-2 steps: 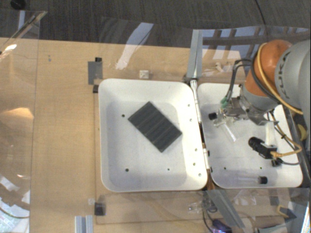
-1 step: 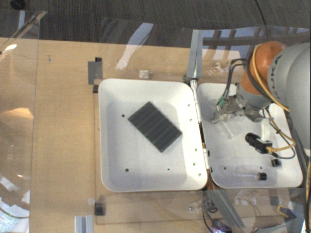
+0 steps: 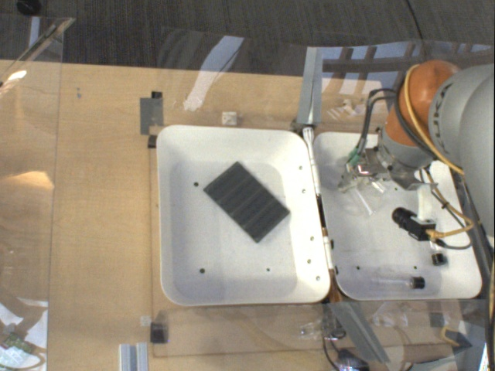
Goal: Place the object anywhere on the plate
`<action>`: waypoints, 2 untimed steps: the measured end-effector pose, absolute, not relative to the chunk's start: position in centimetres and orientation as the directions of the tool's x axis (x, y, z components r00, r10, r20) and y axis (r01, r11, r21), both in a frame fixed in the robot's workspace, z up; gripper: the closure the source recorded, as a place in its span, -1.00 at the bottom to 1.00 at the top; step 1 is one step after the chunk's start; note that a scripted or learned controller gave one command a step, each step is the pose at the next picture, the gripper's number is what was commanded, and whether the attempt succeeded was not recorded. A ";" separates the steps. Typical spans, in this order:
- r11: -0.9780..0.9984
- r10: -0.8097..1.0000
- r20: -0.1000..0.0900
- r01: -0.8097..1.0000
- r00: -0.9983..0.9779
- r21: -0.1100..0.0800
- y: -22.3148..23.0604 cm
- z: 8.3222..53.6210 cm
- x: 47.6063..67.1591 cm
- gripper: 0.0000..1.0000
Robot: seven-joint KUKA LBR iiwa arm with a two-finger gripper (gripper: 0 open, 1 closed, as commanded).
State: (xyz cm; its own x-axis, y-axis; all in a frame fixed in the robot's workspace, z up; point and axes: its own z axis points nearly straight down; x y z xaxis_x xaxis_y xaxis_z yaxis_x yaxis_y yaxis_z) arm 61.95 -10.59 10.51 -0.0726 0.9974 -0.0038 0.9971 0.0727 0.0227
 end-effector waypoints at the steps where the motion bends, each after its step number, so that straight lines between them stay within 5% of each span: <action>1: 0.077 0.997 -0.005 0.997 -0.077 0.028 -10.5 11.7 62.2 1.00; 2: 0.078 0.997 -0.005 0.997 -0.078 0.028 -10.4 11.7 62.2 -1.00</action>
State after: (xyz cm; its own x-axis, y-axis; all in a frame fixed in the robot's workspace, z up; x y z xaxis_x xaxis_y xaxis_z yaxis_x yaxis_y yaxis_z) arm 62.16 -10.45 11.65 -0.0775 0.9970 -0.0046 0.9966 0.0776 0.0277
